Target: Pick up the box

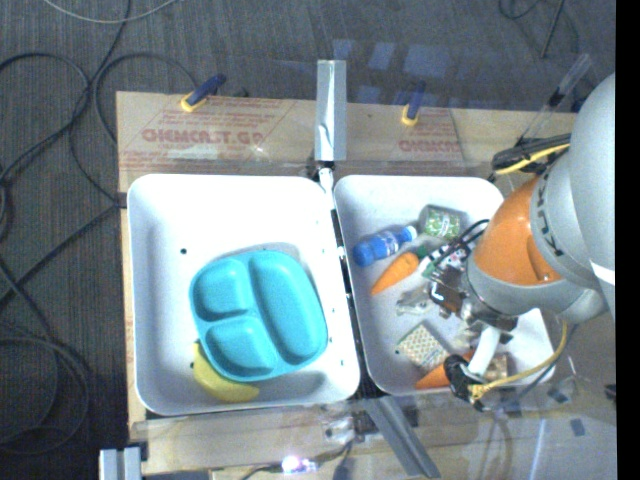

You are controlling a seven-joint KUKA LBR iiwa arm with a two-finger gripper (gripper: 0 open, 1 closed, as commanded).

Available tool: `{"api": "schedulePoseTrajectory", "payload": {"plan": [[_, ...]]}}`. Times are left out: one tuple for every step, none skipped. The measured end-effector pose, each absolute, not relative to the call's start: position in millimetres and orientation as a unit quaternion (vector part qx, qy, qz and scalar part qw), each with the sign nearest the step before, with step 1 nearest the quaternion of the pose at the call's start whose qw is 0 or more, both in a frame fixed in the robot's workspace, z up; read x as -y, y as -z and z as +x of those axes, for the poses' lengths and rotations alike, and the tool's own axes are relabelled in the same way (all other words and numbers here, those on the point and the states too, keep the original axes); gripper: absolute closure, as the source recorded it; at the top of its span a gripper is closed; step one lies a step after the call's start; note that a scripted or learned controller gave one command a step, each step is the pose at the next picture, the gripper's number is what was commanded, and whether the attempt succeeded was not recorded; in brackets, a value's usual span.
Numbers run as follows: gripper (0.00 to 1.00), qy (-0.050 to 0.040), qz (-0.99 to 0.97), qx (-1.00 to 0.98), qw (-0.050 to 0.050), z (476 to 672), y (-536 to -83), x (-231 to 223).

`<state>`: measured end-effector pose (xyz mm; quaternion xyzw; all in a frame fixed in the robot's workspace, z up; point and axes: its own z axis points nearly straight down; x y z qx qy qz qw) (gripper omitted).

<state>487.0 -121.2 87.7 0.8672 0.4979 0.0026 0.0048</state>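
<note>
The box (pixel 420 344), a small flat pack with a dotted pattern, lies near the front of the right bin (pixel 372 298). My gripper (pixel 444 290) reaches down into that bin just behind and to the right of the box, under the orange band of the arm (pixel 510 248). The grey wrist hides the bin floor to the right of the box. I see nothing lifted off the floor.
In the right bin also lie a blue bottle (pixel 383 245), a carrot (pixel 397 271), a green packet (pixel 441 221) and an orange item (pixel 434 375) by the front wall. The left bin (pixel 160 268) holds a blue divided plate (pixel 260 314) over a banana (pixel 222 382).
</note>
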Motion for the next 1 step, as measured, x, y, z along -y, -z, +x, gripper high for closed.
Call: {"api": "schedulePoseTrajectory", "payload": {"plan": [[0.00, -0.0024, 0.865, -0.501, 0.004, 552.2, -87.1, 136.6]]}}
